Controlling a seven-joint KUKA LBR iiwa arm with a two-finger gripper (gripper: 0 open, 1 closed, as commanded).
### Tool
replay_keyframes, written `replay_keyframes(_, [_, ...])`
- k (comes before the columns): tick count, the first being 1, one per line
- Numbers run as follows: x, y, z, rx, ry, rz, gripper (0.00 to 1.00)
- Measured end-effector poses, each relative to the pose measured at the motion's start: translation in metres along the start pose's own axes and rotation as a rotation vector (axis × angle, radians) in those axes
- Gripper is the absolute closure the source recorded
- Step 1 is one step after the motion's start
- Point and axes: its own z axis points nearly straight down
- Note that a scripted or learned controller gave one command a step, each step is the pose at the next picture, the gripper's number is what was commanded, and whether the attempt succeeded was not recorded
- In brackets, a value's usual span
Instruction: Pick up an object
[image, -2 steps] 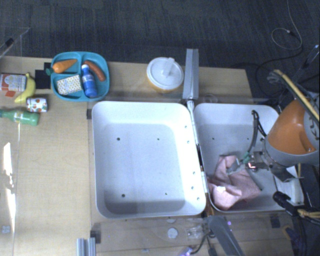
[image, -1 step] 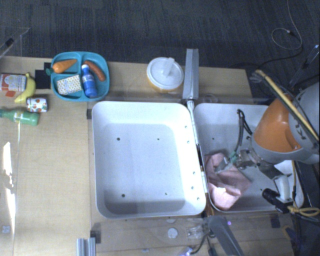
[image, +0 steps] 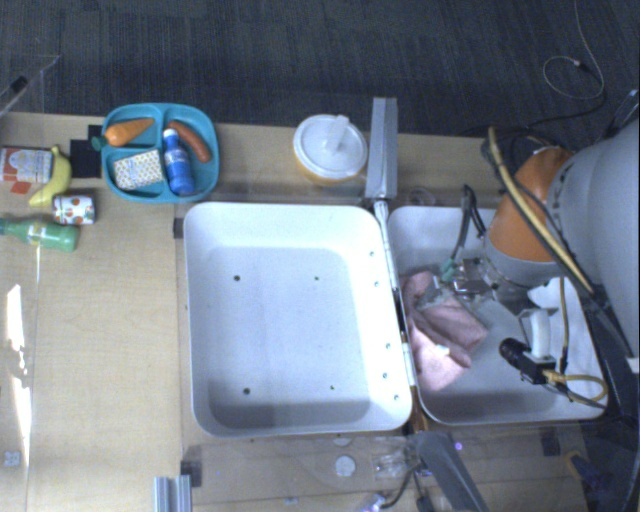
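A crumpled pink cloth (image: 443, 332) lies in the right bin (image: 490, 408), against its left wall. My gripper (image: 452, 281) hangs low over the cloth's upper end, touching or nearly touching it. The grey arm with its orange band (image: 520, 225) comes in from the right and covers the bin's right half. A small white thing (image: 548, 294) peeks out beside the wrist, mostly hidden.
The left bin (image: 290, 400) sits beside the right one, their rims touching. Behind the bins stand a round white-lidded container (image: 330, 147) and a blue divided tray (image: 160, 150) of toy food. A banana (image: 52, 178), a can (image: 74, 209) and a green bottle (image: 40, 234) lie at far left.
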Motion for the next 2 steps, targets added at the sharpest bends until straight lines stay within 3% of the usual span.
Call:
replay_keyframes(1, [-0.003,0.098,0.003,0.004,-0.001,-0.033,0.00])
replay_keyframes(2, [-0.004,0.041,0.000,0.001,0.001,-0.313,0.00])
